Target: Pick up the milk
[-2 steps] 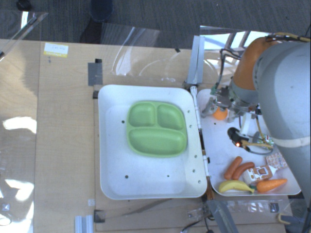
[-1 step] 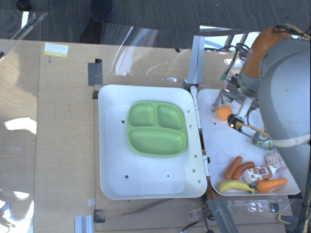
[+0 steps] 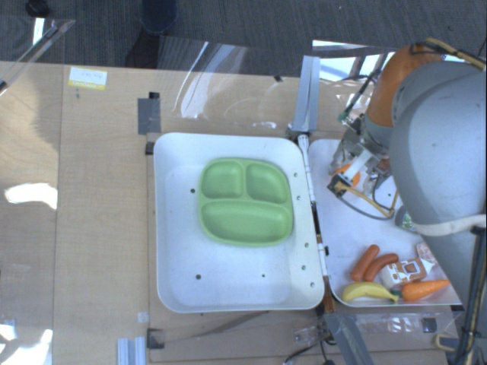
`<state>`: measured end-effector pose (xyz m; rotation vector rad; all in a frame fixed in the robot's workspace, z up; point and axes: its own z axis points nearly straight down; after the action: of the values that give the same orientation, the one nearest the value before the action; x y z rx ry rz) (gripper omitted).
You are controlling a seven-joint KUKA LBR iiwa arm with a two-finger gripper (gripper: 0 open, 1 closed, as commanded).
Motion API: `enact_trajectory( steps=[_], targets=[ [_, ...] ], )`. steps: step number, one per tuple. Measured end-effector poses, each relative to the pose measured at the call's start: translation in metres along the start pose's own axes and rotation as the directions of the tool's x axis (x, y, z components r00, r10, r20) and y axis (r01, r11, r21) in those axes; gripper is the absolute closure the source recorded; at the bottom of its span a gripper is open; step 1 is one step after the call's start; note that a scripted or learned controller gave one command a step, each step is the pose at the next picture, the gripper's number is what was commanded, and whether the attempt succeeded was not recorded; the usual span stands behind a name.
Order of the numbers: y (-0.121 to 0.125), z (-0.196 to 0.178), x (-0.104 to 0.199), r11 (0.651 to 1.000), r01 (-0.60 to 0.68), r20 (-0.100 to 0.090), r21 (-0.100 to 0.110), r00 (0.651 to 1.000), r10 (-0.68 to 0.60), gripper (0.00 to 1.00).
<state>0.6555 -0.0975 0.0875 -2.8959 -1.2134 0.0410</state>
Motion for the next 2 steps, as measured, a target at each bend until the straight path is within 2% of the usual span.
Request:
enact_trajectory(
  steps=[1, 2],
  targets=[
    [-0.0017, -0.0103, 0.0055, 1.0, 0.015, -0.007, -0.006, 1.0, -0.015, 1.0],
    [-0.0028, -0.0092, 0.004, 1.0, 0.015, -0.002, 0.001, 1.0, -0.015, 0.0]
  ],
)
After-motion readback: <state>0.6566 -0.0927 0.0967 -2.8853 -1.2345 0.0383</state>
